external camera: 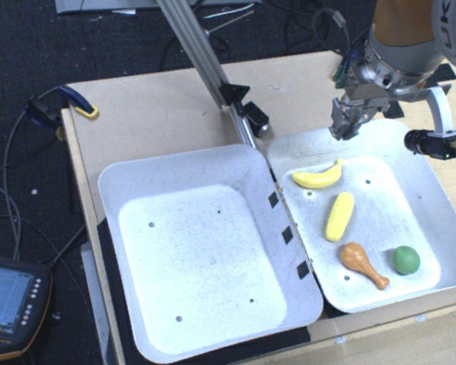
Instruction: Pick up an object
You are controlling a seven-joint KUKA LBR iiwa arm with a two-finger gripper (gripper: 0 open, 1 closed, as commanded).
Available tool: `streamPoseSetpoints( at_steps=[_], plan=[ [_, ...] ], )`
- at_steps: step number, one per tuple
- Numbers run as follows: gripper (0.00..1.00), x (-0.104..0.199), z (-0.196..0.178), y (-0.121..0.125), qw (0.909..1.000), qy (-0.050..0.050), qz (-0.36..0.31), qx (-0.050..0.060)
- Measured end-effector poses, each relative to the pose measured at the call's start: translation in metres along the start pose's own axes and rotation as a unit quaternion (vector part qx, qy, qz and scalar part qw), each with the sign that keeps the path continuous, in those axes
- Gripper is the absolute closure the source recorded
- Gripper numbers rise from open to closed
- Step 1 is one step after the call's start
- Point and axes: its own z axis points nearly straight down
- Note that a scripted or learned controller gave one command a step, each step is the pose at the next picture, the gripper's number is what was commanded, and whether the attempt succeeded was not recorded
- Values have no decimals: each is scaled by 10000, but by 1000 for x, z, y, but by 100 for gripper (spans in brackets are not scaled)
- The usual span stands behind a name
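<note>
Camera view finds the gripper (345, 126) hovering at twelve o'clock above the right bin (441, 211), whether spread or pressed together I cannot tell, with the banana (318, 177) at its six o'clock, untouched.

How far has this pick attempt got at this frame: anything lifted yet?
Done: nothing looks lifted. The banana, the yellow corn-like piece, the drumstick and the green ball all lie on the right bin's floor. In hand: the gripper hangs above that bin's far rim, near the banana, with nothing visible in it. Left: the descent, the grasp and the lift.
</note>
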Motion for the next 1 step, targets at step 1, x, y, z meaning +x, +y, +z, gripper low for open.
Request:
streamPoseSetpoints(
  at_steps=[1],
  plan=[
    [100,53,16,0,10000,1,-5,4]
  ],
)
